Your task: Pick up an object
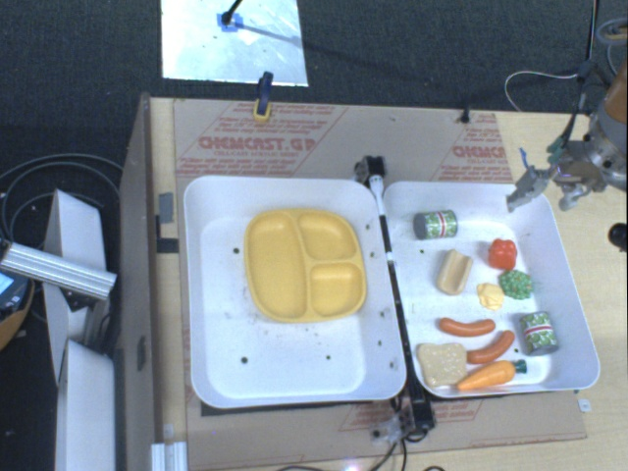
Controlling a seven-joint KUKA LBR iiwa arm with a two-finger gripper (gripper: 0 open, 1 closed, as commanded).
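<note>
Carrot (487, 374): nearest you, at 6 o'clock in the right bin (579, 340), wedged beside bread (442, 362) and sausages (468, 327)
Can (436, 225): lies alone at 11 o'clock, your easiest pick
Yellow tray (304, 265): fills the left bin, irrelevant
Gripper (546, 185): hovers over the far rim at 1 o'clock, fingers spread wide, holding nothing

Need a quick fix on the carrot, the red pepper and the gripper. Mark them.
carrot (485, 376): camera view, middle of its orange body.
red pepper (502, 253): camera view, centre of its red top.
gripper (546, 190): camera view, midway between its fingertips.
</note>
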